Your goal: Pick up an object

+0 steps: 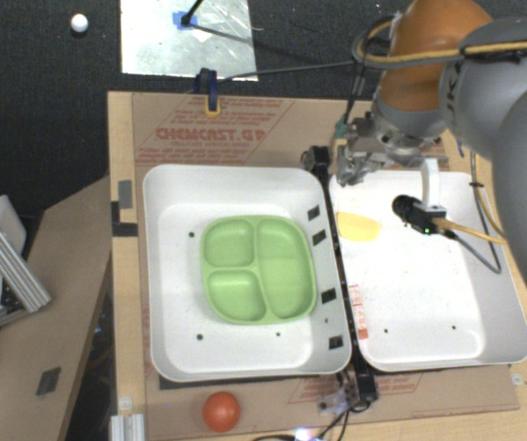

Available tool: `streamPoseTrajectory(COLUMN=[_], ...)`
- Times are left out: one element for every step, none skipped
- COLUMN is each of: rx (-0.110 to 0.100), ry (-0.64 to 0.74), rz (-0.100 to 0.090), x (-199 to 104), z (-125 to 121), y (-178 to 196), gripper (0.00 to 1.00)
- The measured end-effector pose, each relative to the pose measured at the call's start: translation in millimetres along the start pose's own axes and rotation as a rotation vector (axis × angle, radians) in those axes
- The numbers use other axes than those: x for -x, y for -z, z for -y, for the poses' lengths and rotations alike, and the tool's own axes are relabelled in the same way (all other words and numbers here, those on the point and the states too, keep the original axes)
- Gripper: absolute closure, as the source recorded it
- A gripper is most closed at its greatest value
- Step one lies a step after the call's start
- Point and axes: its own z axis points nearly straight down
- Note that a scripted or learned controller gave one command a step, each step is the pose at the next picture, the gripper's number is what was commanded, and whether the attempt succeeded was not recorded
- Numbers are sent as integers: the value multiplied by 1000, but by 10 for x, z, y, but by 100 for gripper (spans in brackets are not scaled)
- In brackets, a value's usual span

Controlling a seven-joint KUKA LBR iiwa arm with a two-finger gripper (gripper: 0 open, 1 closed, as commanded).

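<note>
Cardboard [273,395] is lying under both bins, and on its near strip an orange ball [221,411] is sitting, well in front of the claw [355,168] and off to its left as I am looking. Just behind the ball the left white bin [167,274] is resting, and it is holding a green divided tray [256,269] that is lying flat in the middle of it; the tray is sitting in front of the claw and to its left, well apart from it. The right white bin [429,310] is lying beside the first, the two rims meeting along a seam with black clips, and most of its floor in front of the claw is showing plain white. The yellow piece [358,227], flat and pale, is lying on that floor just in front of the claw, near it, with a little white floor showing between them. The claw is hanging over the far left corner of the right bin, close by the seam and pointing down; whether it is released or clenched I cannot tell. The grey arm [507,99] is reaching in from the claw's right, its orange band [433,26] bulging just behind the claw. Farther back and to the claw's left a blue clamp [208,85] is standing at the cardboard's far edge, a crinkled silver sheet [185,26] is lying behind that, and a small white ball [80,23] is resting farthest left on the dark surface
</note>
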Motion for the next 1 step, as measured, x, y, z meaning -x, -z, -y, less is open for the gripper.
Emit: streamPoseTrajectory(rx=[-1], ry=[0], rz=[0], x=[-546], z=[158], y=[8], gripper=[100])
